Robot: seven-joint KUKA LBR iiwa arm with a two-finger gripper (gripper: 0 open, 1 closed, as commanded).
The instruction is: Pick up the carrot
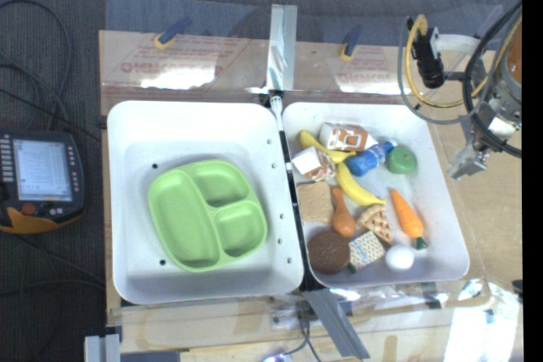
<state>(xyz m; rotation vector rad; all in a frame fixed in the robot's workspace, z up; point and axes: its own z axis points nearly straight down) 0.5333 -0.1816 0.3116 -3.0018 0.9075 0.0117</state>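
The carrot [407, 214], orange with a small green stub at its near end, lies on its side in the right bin [447, 226], close to that bin's right wall. It rests between a pizza slice [376, 222] on its left and a white egg [399, 258] just below it. My gripper [472, 158] hangs at the view's right edge, outside the right bin's rim, up and to the right of the carrot and apart from it. Nothing shows in it.
The right bin is crowded: a banana [352, 182], green ball [402, 160], blue bottle [369, 158], drumstick [342, 216], brown cookie [328, 250], cracker [366, 248], toast [316, 201] and a carton [346, 137]. A green divided plate [208, 212] sits in the left bin [127, 140]. Cables [424, 64] hang at back right.
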